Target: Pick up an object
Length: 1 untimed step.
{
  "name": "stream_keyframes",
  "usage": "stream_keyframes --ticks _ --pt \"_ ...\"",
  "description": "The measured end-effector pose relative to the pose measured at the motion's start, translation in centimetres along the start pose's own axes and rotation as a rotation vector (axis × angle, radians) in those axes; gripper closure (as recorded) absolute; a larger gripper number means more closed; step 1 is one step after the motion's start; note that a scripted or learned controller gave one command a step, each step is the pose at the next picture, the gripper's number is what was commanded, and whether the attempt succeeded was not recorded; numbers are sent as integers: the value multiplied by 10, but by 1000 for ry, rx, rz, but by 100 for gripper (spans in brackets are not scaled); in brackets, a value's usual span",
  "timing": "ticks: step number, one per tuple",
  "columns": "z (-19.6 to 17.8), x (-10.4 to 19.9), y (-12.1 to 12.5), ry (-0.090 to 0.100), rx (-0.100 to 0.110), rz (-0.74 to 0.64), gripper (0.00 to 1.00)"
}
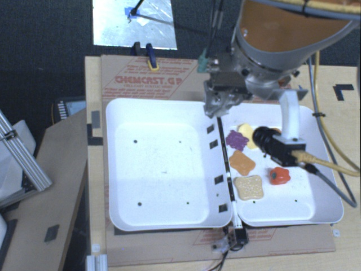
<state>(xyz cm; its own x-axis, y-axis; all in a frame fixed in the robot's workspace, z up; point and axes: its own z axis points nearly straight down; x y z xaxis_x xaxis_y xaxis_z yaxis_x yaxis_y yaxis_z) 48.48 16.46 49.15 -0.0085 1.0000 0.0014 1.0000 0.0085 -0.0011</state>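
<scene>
The big grey arm with the orange band (282, 33) fills the upper right and is cut off by the top edge. It blocks much of the far rim of the right-hand shallow white bin (316, 208). Its claw (217, 107) hangs over the far end of the seam between the two bins. The tip is a dark tangle of metal, and I cannot tell whether it is released or clenched. Nothing can be seen held in it.

All the things to pick lie in the right bin, near the seam and just short of the claw:
- a pale yellow lumpy piece (245, 131), partly hidden by the robot's hardware
- a purple knobbly piece (236, 140), touching the yellow one
- an orange flat piece (242, 162), nearer me
- a tan square waffle-like piece (249, 187), nearest of the row
- a small red pepper-shaped piece (278, 175), off to their right

The left-hand shallow white bin (158, 168) shows only its floor, with a few dark dots.

Both bins sit on a brown cardboard sheet with red lettering (141, 79), laid on the tabletop (65, 168). A blue and yellow clamp (151, 58) grips its far edge. Beyond it lies a shiny silver square sheet (134, 16), and a ribbed aluminium rail (22, 157) slants in at the far left.
</scene>
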Motion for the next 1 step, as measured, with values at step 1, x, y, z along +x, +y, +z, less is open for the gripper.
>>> stream_keyframes --ticks 1 --pt "-13 -2 2 2 -5 4 100"
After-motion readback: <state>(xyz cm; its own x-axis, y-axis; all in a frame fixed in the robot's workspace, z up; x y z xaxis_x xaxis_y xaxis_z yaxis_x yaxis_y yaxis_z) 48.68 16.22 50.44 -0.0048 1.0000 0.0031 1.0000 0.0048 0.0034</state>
